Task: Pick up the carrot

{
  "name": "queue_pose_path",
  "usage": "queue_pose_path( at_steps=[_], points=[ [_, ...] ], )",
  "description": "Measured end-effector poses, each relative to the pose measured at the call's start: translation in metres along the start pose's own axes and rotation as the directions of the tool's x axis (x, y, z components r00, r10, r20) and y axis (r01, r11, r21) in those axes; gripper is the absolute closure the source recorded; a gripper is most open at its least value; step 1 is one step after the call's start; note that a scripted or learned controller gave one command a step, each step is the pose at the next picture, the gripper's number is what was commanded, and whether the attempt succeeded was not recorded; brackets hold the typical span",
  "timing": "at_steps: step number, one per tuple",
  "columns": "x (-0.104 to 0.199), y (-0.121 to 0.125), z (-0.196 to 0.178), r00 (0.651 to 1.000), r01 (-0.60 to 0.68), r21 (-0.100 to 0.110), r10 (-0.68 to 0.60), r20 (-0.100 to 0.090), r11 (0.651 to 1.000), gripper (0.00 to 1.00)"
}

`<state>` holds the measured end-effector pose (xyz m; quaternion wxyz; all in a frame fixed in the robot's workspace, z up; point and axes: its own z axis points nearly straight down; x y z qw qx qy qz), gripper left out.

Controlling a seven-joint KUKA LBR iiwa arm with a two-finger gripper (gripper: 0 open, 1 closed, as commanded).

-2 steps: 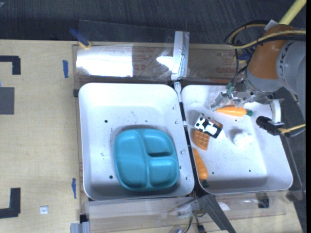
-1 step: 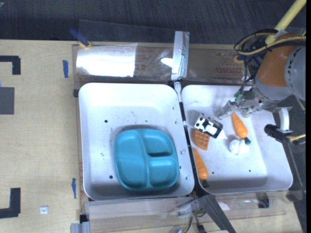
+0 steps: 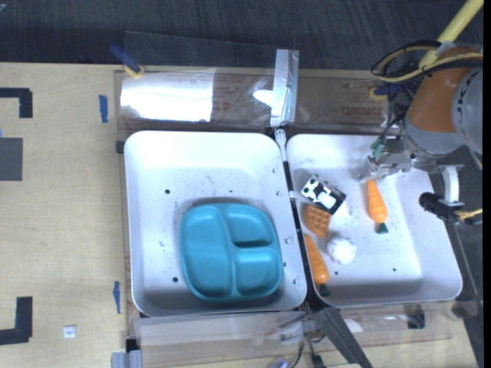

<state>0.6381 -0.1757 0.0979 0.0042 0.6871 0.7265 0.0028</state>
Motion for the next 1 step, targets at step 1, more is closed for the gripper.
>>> queue_pose_path(
  at_steps=[1],
  points=[
    [0.0698,0.035,-0.0831,0.974,-0.225,0.005,0.225,-0.001,0.974,1.0]
  ],
)
